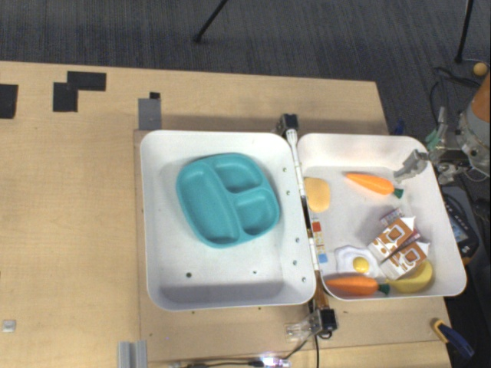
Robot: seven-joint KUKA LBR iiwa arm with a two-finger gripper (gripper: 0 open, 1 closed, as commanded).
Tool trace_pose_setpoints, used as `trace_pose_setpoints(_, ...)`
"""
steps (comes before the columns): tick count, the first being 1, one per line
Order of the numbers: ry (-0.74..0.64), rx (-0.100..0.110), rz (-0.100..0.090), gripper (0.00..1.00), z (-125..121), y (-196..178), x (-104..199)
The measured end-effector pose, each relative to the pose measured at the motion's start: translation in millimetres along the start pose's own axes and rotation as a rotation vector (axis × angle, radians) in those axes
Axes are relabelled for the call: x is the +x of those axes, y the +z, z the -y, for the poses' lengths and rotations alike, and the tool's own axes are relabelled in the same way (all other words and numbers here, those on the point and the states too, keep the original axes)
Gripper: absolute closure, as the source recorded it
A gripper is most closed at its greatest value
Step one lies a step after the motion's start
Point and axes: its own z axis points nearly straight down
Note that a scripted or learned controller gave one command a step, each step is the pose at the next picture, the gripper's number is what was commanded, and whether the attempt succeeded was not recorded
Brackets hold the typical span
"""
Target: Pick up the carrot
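An orange carrot [370,183] with a green stub at its right end lies in the upper part of the right bin [441,205]. A second, darker carrot [353,285] rests against that bin's front wall. My gripper [412,165] hangs over the bin's upper right corner, just right of and slightly above the first carrot's green end. It is small and grey against the white bin, and nothing shows held in it. The arm [477,125] enters from the right edge.
The right bin also holds a yellow chip-like piece [317,194], a fried egg toy [357,264], a brown-and-white packet [397,244] and a yellow banana [416,278]. A teal divided plate [227,198] lies in the left bin [161,228].
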Motion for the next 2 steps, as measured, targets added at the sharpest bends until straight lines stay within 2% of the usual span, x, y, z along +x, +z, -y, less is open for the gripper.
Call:
trace_pose_setpoints(1, -0.01, 0.003, -0.005, 0.0, -23.1, 133.3, -5.1)
trace_pose_setpoints(2, 0.314, 0.0, -0.001, 0.0, -50.0, 137.0, 9.7)
